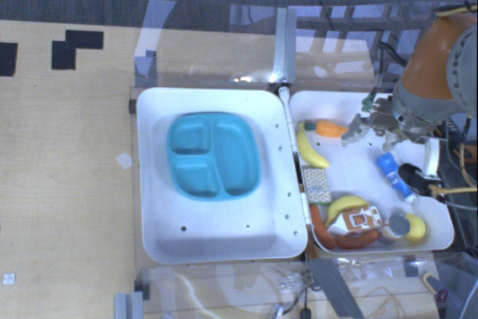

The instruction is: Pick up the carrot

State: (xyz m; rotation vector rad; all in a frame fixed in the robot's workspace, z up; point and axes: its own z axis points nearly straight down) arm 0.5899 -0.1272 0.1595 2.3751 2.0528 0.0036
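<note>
Your hand (357,132) sits just right of the carrot (329,129) in the right bin (351,175); I cannot tell its finger state. No label here is legible.

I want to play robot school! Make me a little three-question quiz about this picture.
1. True or false: the carrot lies in the right bin.
2. What lies in the left bin? A) a blue tray B) a red cup C) a green ball
3. Fill in: right next to the carrot, along the bin's left wall, lies a yellow ____.

Key: 1 true. 2 A. 3 banana.

Hint: the gripper hovers just right of the carrot, and nothing shows between its fingers.
</note>
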